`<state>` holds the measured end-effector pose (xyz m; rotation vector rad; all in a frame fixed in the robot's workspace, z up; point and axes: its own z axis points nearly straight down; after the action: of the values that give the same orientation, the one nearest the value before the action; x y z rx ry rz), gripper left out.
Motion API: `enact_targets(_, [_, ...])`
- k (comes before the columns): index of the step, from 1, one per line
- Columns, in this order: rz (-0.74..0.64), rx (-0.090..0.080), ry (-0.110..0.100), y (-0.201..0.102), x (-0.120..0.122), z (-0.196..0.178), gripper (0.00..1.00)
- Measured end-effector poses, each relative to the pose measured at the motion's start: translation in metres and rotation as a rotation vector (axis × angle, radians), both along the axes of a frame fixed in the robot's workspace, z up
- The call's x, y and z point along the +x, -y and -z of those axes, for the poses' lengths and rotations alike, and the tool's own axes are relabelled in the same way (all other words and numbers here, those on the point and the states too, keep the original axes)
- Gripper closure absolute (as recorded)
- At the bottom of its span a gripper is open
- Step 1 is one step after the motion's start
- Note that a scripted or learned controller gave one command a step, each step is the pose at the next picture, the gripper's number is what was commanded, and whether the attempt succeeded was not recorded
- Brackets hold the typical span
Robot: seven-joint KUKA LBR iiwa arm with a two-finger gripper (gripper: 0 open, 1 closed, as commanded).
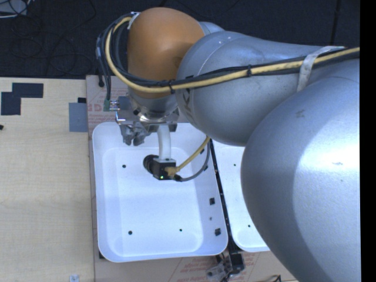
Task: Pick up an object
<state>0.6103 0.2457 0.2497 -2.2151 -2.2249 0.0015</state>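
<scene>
Reaching in from the right, the smooth grey arm (282,128) with its glossy orange band (161,40) hung over my shallow white left bin (111,239), its gripper (134,135) too blurred to tell, no object visible.
</scene>
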Motion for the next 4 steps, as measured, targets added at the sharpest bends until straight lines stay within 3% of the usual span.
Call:
enact_targets(1, [0.005, -0.006, -0.009, 0.003, 0.017, 0.091, 1.00])
enact_targets(2, [0.006, -0.002, -0.002, 0.003, 0.018, 0.085, 0.00])
enact_targets(3, [0.008, -0.004, -0.004, 0.004, -0.039, 0.165, 0.00])
enact_targets(4, [0.002, 0.003, 0.014, 0.002, 0.007, 0.031, 0.00])
